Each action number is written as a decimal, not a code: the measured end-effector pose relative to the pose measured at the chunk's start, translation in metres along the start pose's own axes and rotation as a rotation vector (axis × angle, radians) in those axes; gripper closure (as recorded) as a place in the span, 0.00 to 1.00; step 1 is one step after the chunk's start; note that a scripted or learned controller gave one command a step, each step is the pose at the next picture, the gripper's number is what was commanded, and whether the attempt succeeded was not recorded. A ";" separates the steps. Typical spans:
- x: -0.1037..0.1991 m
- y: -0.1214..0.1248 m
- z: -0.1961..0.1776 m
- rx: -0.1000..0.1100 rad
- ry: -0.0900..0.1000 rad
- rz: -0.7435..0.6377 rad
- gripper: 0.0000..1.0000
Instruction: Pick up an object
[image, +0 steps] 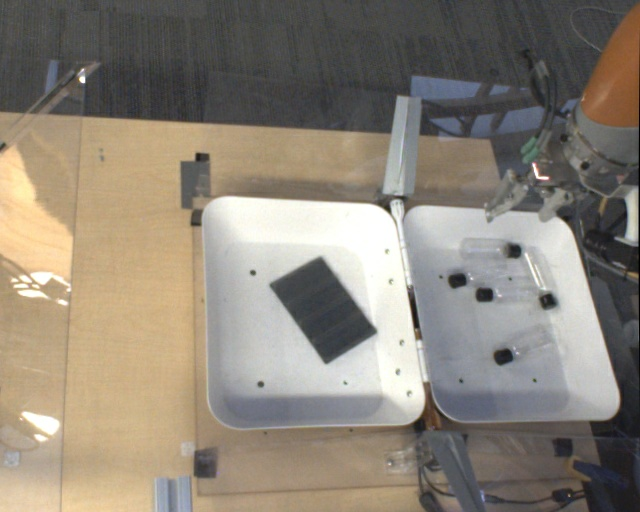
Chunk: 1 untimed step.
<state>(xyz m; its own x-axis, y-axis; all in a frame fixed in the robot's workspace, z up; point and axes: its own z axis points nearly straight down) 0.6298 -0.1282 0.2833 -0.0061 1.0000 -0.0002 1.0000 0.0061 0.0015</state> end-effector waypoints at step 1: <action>-0.048 -0.021 0.141 0.001 0.000 -0.023 0.00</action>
<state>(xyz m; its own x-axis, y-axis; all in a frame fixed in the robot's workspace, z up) 0.6093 -0.1767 0.1419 -0.0295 0.9996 0.0000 0.9996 0.0295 0.0007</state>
